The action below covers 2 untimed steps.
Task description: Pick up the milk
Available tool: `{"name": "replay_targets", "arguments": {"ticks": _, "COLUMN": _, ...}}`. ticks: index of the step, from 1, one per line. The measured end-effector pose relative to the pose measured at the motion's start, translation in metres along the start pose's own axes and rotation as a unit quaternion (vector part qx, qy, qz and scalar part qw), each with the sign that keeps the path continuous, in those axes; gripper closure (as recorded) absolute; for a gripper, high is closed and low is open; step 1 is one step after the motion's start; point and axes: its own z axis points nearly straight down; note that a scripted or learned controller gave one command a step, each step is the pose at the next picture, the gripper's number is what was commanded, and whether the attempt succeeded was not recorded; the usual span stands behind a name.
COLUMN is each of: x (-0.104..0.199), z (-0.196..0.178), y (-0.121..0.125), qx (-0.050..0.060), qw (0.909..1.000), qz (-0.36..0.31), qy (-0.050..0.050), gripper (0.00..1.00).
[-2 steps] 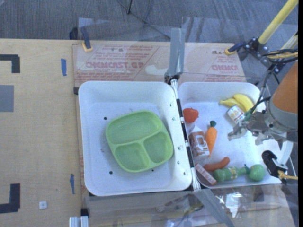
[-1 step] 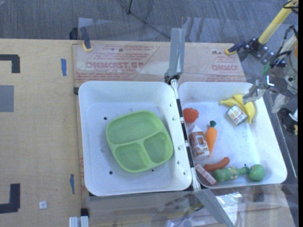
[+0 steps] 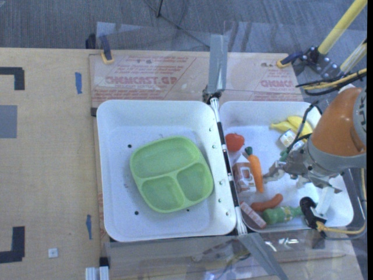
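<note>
**Milk carton lies just left of the claw, long axis running top to bottom**

The bench (image 3: 46, 174) is seen carrying two white bins side by side. The left bin (image 3: 116, 121) is set well away from the claw, beyond the dividing rims, and a green divided plate (image 3: 171, 174) is held in it. The right bin (image 3: 256, 112) is the one reached into by the grey and orange arm (image 3: 341, 136).

Within that bin, the claw (image 3: 278, 169) is seen low over the floor, its tips pointed leftward; how far it is parted cannot be told, and nothing is seen gripped in it.

The milk (image 3: 243, 177), a small brown-and-white carton, is found just to the left of the claw, lying flat with its long axis roughly up-and-down in the view. A carrot (image 3: 254, 169) is laid between carton and claw, touching or overlapping the carton's near edge. A red item (image 3: 235, 141) is placed beyond the carton's upper end, a sausage (image 3: 267, 203) and a green bottle (image 3: 282, 214) below the claw, and a banana (image 3: 289, 123) above it.

A short leftward shift is judged to be needed, with the carrot likely to be struck first.
</note>
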Motion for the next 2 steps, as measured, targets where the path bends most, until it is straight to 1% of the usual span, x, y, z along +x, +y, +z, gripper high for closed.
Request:
{"name": "replay_targets", "arguments": {"ticks": 1, "x": -0.02, "z": 0.005, "y": 0.004, "qx": -0.001, "qw": 0.9979, "qz": -0.065, "qy": 0.0, "gripper": 0.0}}
{"name": "replay_targets", "arguments": {"ticks": 2, "x": -0.015, "z": 0.002, "y": 0.061, "qx": -0.001, "qw": 0.9994, "qz": 0.033, "qy": -0.001, "gripper": 0.0}}
